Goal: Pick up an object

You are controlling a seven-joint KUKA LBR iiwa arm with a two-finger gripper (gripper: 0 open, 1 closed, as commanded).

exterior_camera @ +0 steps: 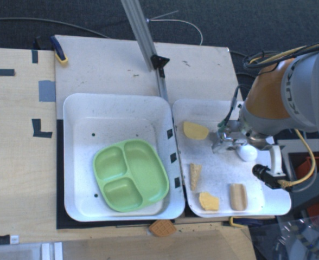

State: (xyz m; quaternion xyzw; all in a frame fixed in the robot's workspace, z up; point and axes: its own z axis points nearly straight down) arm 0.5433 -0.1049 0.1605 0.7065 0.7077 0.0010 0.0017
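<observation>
Your likeliest target was the pale yellow, rounded wedge of toy food (pixel 195 130) lying flat near the upper left corner of the right-hand shallow white bin (pixel 257 209), since the gripper (pixel 223 141) hung just beside its right edge, low over the bin floor. Whether the claw stood apart or together you could not tell from above, because the grey wrist with its orange band hid most of it; nothing showed clamped in it. 3 other pieces lay toward the bin's near edge, well apart from the gripper: a narrow tan cone-like piece (pixel 195 176), a yellow lump (pixel 209 201) and a tan bread-shaped roll (pixel 237 196). I judged they were scattered loosely to give you separate, uncrowded grasps. The left-hand white bin (pixel 72 145) held a green 3-compartment plastic plate (pixel 130 174), lying flat.
</observation>
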